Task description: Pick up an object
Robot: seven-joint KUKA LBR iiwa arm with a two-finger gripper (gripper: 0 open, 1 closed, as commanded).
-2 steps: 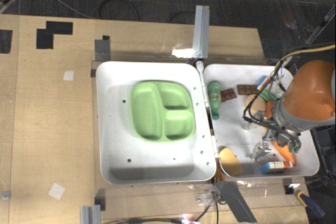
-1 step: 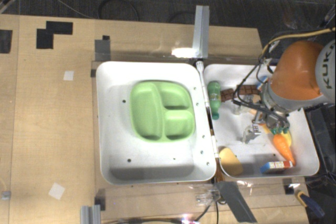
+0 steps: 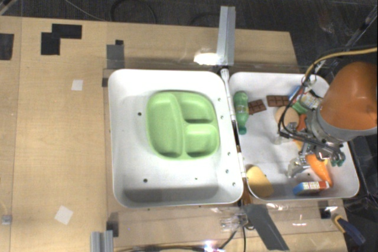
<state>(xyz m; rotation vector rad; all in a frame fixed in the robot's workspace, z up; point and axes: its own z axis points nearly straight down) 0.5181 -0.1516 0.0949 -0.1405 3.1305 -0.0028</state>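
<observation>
My gripper hangs low over the near right part of the right bin, under the arm's orange band. Right beside it lies an orange carrot-shaped object, and just in front of that a small blue, white and orange box. A green bottle lies along the bin's left wall. Two brown bars lie at the back. A gold round piece sits in the near left corner. The wrist hides whatever lies beneath it.
The left bin holds a green divided plate. A metal post stands behind the wall between the bins. Cables loop around the wrist. Bare white floor shows in the middle of the right bin.
</observation>
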